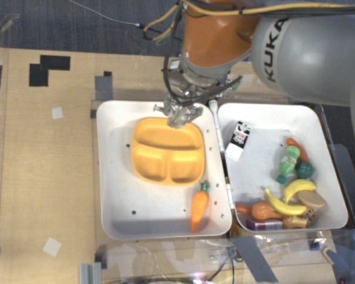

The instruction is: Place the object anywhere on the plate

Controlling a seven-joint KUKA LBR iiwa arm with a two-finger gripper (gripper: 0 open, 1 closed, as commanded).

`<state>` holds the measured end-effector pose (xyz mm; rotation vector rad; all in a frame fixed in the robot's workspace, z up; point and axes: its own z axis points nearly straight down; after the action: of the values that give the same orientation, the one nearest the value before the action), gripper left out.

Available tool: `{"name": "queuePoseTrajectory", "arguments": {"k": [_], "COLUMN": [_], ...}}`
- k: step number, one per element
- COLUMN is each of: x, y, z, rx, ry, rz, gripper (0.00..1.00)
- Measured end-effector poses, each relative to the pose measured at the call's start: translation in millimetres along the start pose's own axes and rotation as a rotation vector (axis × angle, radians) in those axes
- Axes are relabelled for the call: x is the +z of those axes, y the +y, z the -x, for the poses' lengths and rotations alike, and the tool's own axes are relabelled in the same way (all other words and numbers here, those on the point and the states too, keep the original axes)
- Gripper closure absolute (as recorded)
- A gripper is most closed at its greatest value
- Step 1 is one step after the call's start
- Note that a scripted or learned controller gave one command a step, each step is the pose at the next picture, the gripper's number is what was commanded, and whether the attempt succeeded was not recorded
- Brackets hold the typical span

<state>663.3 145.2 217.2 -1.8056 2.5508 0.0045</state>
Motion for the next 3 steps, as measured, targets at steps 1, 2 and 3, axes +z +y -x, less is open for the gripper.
{"name": "queuePoseTrajectory", "arguments": {"k": [1, 2, 3], "x": [52, 114, 102], "y": [17, 8, 6], "z": [36, 44, 47], "rx": [0.112, 0.39, 0.391], "ry": [0.01, 0.0, -0.01], "rz": [0.007, -0.008, -0.014], "gripper": [1.0, 1.0, 1.0]}}
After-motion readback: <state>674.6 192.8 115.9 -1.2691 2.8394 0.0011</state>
